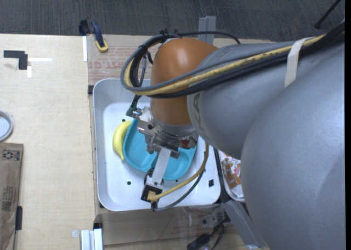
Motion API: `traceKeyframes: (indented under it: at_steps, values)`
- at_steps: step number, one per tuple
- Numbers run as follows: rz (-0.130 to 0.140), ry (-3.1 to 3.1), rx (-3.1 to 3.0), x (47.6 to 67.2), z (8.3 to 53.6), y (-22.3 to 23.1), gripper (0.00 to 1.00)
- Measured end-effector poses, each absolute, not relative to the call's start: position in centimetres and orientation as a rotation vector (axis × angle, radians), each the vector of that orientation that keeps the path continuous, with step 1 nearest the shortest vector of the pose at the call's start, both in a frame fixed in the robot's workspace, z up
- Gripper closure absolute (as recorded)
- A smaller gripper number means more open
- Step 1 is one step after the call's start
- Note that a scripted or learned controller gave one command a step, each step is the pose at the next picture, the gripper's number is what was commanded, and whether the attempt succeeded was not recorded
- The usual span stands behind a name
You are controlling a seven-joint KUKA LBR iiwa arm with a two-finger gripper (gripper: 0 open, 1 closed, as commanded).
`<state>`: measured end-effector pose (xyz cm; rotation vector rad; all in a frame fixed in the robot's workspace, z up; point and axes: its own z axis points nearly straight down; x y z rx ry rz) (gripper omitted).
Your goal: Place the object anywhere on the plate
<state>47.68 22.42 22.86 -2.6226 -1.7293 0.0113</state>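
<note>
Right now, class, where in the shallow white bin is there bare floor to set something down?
Bare: the white bin's lower-left floor, below the yellow banana and round blue plate; also its top-left corner. Crowded: the plate's middle, under the robot wrist.

The grey arm enters from the right, its broad upper link foreshortened toward the camera and covering most of that side. The orange band caps the wrist, which points steeply downward. Beneath the wrist, the gripper is seen from above, largely hidden by it.
</note>
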Motion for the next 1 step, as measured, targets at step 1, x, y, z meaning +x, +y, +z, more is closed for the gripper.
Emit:
traceKeyframes:
  at_steps: [1]
  values:
    - [0.014, -1.532, -2.743, 47.80, 20.23, 22.74, 1.00]
